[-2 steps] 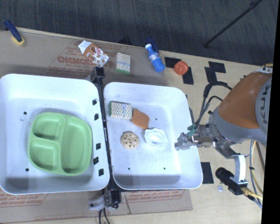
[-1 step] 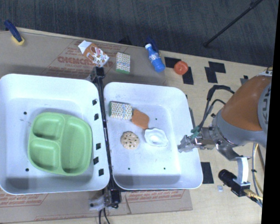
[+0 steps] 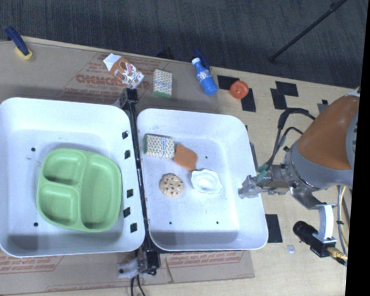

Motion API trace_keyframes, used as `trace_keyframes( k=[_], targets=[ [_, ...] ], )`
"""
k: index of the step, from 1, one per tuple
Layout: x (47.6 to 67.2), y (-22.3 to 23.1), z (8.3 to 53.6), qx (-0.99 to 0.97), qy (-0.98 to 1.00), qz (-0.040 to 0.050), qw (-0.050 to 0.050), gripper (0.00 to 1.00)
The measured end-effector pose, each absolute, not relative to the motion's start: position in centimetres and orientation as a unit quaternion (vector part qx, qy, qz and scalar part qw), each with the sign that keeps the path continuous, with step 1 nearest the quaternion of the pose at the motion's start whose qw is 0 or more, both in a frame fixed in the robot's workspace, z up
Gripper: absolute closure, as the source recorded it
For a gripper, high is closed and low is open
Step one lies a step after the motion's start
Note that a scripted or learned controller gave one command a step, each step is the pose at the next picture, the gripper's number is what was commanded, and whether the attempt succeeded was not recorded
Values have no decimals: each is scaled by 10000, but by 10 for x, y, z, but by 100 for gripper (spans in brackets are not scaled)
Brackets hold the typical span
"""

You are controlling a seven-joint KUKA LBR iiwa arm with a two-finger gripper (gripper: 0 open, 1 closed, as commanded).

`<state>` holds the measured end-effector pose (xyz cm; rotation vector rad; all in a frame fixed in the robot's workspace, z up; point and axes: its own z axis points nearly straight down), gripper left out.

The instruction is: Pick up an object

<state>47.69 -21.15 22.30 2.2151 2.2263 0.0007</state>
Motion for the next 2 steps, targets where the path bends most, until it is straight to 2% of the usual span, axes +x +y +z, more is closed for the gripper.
trace_keyframes(
  k=[2],
  targets=[
    [476, -211, 214, 7051, 7091, -7, -17, 100]
  ],
)
